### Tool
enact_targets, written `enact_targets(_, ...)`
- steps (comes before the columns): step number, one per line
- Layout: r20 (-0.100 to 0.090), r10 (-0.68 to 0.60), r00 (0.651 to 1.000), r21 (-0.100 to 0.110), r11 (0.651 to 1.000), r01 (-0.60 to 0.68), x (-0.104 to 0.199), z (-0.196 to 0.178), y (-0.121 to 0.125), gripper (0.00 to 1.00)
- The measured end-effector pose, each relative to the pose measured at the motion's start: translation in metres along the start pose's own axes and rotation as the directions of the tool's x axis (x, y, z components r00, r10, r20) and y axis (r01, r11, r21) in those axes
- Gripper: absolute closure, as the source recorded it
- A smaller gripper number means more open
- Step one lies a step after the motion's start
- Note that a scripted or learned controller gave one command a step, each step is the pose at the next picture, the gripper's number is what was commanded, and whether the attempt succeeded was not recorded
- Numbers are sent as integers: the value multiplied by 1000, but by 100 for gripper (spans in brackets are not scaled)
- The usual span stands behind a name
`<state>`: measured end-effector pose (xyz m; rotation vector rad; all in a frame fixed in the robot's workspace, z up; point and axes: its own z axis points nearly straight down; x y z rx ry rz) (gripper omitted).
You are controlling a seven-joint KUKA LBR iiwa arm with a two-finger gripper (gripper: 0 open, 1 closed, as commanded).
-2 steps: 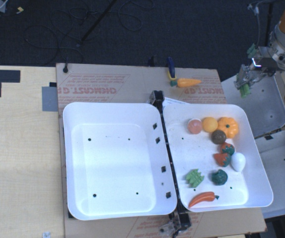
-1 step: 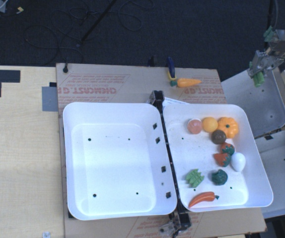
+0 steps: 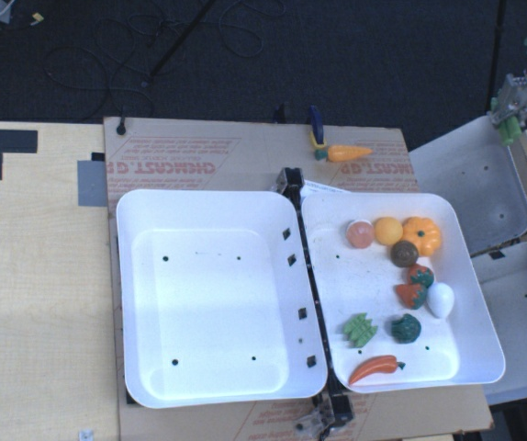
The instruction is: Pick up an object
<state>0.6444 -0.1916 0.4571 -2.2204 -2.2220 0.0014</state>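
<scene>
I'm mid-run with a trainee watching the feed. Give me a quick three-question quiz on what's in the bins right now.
1. True or false: all the toy foods inside the bins lie in the right bin.
2. Multiple choice: which item lies nearest the right bin's front edge? A) orange pumpkin B) red chili pepper C) white egg
3. Fill in: the toy carrot lies outside both bins, on the ______ behind them.

Key
1. True; the toys are grouped in the right bin, and the left bin holds none.
2. B
3. Cardboard sheet
</scene>
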Motion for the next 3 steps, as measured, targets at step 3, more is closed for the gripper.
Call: enact_targets(3, -4, 2, 1000, 12, 1000, -2, -21, 61, -1, 100)
